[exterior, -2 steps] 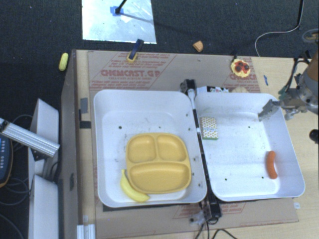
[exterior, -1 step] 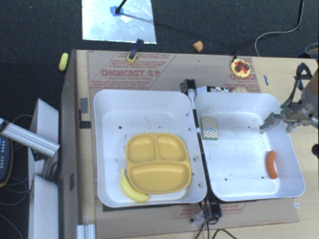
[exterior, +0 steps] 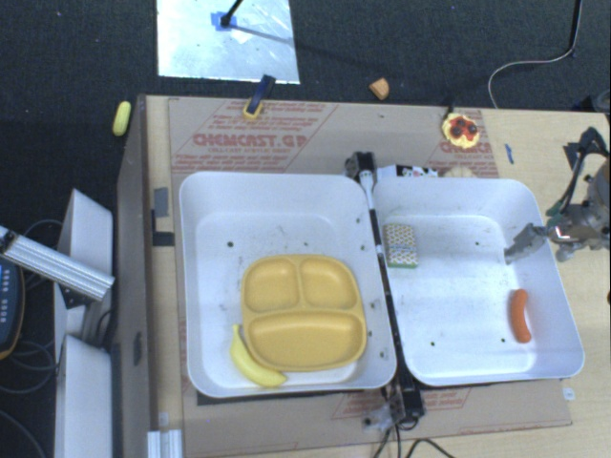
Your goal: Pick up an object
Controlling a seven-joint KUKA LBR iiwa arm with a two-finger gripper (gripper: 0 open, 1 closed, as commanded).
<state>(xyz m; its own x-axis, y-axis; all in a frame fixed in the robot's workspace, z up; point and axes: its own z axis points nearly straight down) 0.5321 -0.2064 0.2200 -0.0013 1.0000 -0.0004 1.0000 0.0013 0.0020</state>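
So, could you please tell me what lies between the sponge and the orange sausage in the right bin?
In the camera view, only bare white bin floor lies between the sponge and the sausage.

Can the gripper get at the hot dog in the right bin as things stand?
Probably yes. The hot dog lies alone on the right bin's floor, nothing over it, and the gripper hangs close above it.
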